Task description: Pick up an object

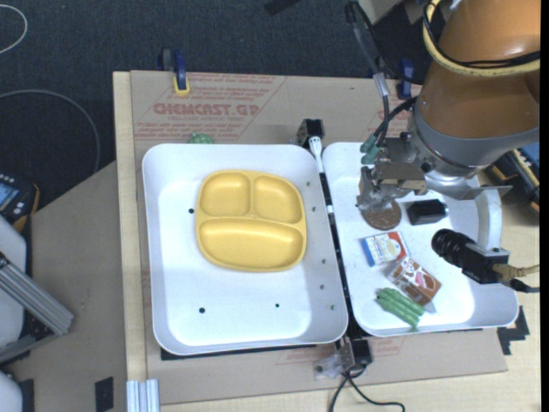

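"Hovering over which piece, would you say?"

"The grey-and-orange arm's gripper sits low over the flat brown round disc in the right-hand shallow white bin, overlapping the disc's upper-left edge. I read that as a descent lined up on the disc as the thing to lift. Whether the gripper is spread or pressed together, I cannot tell, and I judge the pick not yet made."

"Why that one?"

"Probably room. The small black rectangular block sits just right of the disc, apart from it. The blue-and-white printed packet lies just below the disc, and the brown-and-red wrapper and green bean-pod toy lie further below. The disc lies flat, though, so gripping it could be awkward."

"And the surroundings?"

"Left of the disc, the other white bin carries a yellow three-part plastic plate. Both bins rest on a brown board worktop with red lettering, with a blue clamp at its far edge, up-left of the disc. Dark carpet with loose cables surrounds it."
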